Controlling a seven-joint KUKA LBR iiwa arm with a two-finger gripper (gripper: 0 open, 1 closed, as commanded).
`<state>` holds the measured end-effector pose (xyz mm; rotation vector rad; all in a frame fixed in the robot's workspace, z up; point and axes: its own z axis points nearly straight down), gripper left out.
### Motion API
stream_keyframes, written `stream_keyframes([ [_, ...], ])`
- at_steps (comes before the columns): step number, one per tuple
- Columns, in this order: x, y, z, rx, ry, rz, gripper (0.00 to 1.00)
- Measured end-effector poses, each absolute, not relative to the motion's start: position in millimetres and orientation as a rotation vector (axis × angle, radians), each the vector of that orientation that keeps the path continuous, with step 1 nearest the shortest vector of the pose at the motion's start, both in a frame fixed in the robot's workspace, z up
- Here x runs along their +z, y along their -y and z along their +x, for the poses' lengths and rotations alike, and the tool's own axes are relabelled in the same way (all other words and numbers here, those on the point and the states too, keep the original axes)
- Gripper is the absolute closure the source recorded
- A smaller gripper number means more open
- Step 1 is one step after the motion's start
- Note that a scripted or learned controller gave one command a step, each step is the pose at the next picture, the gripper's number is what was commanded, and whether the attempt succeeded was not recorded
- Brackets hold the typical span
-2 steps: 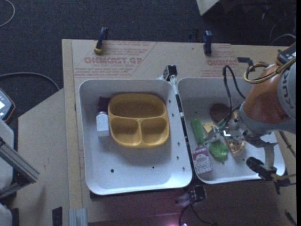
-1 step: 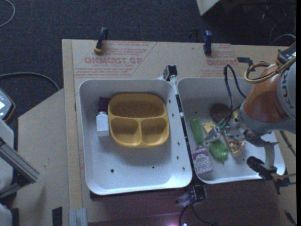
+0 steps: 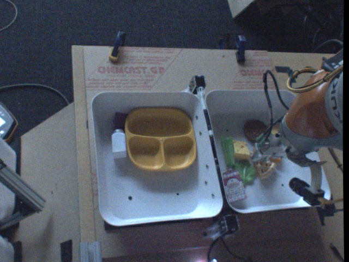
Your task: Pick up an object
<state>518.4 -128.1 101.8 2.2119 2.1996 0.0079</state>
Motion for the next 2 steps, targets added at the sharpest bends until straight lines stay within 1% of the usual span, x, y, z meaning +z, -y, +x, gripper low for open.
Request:
stream_keyframes([
  [1, 147, 136, 518.5, 0.003, -2.216, 2.22, 1.0],
  [2, 211, 134, 521.1, 0.006, -2.218, 2.214, 1.0],
])
